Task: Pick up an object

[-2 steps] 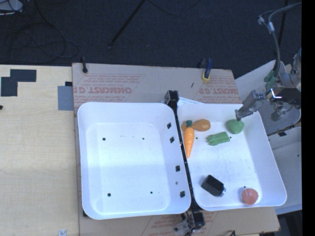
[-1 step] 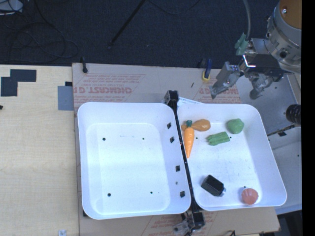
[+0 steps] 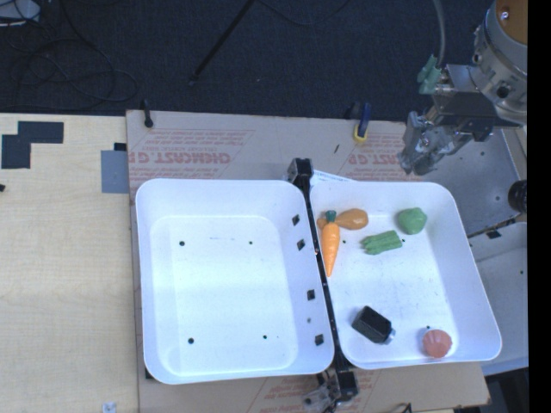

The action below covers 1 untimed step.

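While our gripper [image 3: 419, 156] hangs above the right bin's [image 3: 469, 231] far rim, its state unclear to us, we should pick one isolated target. Nearest lies the green round piece [image 3: 411, 220], then the green pod [image 3: 381, 243]; we would descend centred, clear of the wall.
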Tool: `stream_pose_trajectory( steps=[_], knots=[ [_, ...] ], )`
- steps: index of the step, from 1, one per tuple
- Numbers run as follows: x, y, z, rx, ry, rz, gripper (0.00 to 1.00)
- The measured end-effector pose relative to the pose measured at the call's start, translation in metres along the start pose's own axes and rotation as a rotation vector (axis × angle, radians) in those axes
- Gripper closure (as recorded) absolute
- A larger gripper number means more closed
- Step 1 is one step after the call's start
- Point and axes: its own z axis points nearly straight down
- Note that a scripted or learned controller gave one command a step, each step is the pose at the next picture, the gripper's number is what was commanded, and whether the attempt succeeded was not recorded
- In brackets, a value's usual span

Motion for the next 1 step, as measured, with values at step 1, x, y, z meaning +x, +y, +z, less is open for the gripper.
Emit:
stream_pose_trajectory(
  steps=[1],
  knots=[
    [0.0660,-0.0032,0.0103,-0.001,0.002,0.000,1.00]
  ],
)
